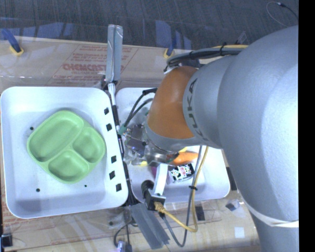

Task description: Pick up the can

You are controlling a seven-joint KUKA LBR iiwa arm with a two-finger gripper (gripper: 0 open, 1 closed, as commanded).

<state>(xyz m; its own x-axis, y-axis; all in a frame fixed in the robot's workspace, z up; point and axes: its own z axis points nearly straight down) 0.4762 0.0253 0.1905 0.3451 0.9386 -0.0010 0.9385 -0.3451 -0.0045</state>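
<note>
Down over the right bin [220, 185], the grey arm [241, 109] is reaching in, its orange band [170, 106] hanging above the clutter beside the divider [115, 140] between the two bins. The hand [147, 151] is working low near that divider, but its state cannot be told from this angle. Just right of the hand, a small black-and-white printed thing [181, 172], possibly the can, is lying beside an orange object [188, 155], though the arm is covering too much to be sure. On the divider's far side, a green sectioned plate [65, 145] is sitting in the left bin [21, 193]. Judging from the crowding, the hand risks closing on the wrong item or nudging the can away, since the pieces are lying so close together.
</note>
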